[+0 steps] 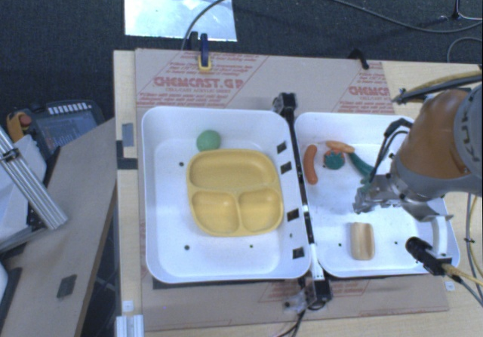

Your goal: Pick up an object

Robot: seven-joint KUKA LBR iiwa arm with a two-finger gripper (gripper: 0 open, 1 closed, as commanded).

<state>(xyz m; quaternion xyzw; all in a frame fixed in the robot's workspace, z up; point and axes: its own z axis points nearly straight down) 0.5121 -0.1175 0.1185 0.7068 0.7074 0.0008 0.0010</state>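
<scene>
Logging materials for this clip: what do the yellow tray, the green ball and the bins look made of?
Yellow tray: looks like moulded plastic, matte, with smooth rounded compartments. Green ball: possibly rubber or foam, dull surface; too small to tell. Bins: white plastic by the look, slightly glossy, with rounded corners.

The protective sheet (pixel 249 75) under the bins reads "CHEMCAST GP" in red.

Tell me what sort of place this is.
Probably a robotics lab test bench rather than a kitchen: two white bins on a taped-down sheet, toy food such as a bread roll, and cables trailing over dark carpet.
</scene>
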